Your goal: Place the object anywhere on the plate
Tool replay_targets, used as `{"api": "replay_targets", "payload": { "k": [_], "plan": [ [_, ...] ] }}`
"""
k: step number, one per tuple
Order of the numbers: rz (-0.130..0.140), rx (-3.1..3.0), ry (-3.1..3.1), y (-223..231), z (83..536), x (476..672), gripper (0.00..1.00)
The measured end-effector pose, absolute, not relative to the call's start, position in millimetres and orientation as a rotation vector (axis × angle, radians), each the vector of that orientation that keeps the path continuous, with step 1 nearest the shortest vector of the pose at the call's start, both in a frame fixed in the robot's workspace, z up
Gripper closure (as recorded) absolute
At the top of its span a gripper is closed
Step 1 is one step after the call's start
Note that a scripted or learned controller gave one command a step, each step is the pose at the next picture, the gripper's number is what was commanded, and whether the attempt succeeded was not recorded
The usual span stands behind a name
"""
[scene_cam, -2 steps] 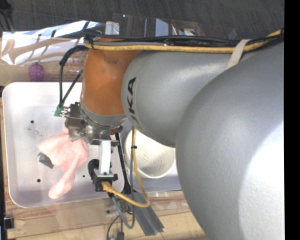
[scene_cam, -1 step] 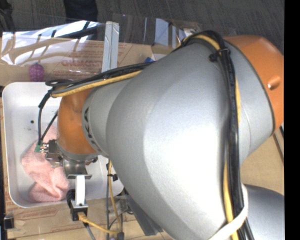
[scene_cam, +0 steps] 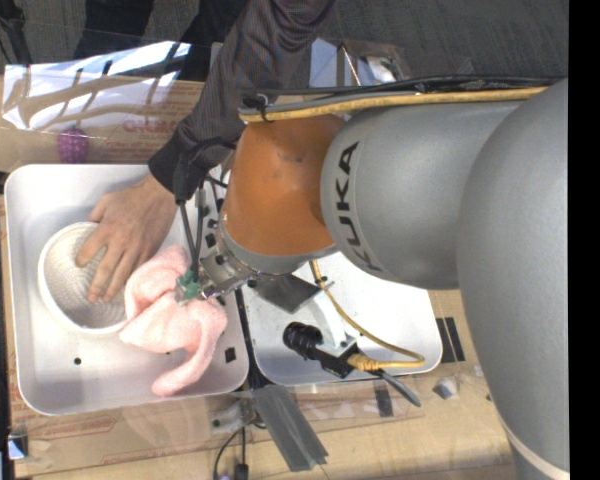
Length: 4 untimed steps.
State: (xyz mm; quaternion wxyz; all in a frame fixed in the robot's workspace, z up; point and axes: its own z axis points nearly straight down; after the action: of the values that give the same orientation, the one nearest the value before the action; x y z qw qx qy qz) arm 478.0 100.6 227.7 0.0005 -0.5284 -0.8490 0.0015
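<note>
While lying soft and floppy beside plate (scene_cam: 80,278) in left bin (scene_cam: 30,388), pink plush toy (scene_cam: 175,323) needing central pinch; end effector (scene_cam: 195,286) state untellable.

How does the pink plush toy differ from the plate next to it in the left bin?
The pink plush toy is soft, lumpy and pink; the plate is round, rigid and pale with a fine pattern. The toy sprawls toward the bin's right side, while the plate sits at the left with a person's hand resting on it. Both lie in the left bin.
</note>
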Motion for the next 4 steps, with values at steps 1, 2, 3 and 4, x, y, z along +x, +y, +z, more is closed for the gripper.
{"api": "replay_targets", "payload": {
  "k": [1, 2, 3, 4],
  "plan": [
    [0.010, -1.846, -2.537, 85.7, 216.9, 549.3, 1.00],
    [0.010, -1.727, -2.619, 152.6, 231.3, 514.3, 1.00],
    [-0.007, -1.881, -2.519, 168.5, 101.2, 491.3, 1.00],
    [0.004, -1.607, -2.697, 142.7, 174.1, 498.4, 1.00]
  ]
}}
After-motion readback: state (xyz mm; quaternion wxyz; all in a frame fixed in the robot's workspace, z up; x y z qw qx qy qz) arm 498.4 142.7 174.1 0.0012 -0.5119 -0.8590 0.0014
